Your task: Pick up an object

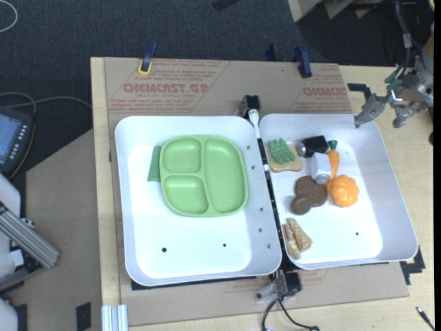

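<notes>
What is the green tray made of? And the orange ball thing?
The green tray looks like smooth matte plastic: one even colour, moulded rounded compartments. The orange ball thing seems to be shiny plastic toy fruit, judging by its bright highlight, though rubber is possible.

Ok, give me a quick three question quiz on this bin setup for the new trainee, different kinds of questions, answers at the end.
1. True or false: the green divided plate lies in the right bin.
2. Multiple choice: what lies nearest the front edge of the right bin? A) the orange ball B) the tan bread-like pieces C) the carrot
3. Fill in: the gripper hangs over the right bin's far ____ corner, holding nothing.

Key:
1. False; it lies in the left bin.
2. B
3. right; its fingers are spread, with nothing between them.
</notes>
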Controlling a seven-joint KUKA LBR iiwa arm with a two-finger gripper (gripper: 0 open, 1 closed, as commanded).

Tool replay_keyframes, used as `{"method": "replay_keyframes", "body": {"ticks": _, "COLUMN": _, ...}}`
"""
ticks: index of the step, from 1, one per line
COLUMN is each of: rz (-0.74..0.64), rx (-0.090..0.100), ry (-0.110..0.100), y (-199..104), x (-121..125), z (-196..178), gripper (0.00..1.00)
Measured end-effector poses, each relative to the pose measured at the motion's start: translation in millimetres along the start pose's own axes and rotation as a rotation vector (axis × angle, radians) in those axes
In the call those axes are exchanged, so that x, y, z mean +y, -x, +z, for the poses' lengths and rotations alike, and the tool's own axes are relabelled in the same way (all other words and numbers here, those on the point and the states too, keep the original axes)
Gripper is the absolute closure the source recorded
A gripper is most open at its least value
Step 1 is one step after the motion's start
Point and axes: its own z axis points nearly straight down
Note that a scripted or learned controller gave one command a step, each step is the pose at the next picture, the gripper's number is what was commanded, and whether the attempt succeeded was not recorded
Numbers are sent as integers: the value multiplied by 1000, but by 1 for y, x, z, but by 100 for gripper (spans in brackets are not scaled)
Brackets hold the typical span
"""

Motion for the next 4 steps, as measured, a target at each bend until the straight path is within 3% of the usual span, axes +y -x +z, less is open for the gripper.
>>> {"method": "replay_keyframes", "body": {"ticks": 2, "rz": -2, "rx": 0, "ry": 0, "y": -2, "x": 7, "z": 120, "gripper": 0}}
{"method": "replay_keyframes", "body": {"ticks": 3, "rz": -1, "rx": -2, "ry": 13, "y": -1, "x": 12, "z": 144, "gripper": 0}}
{"method": "replay_keyframes", "body": {"ticks": 4, "rz": -2, "rx": -10, "ry": 26, "y": 0, "x": 14, "z": 130, "gripper": 100}}
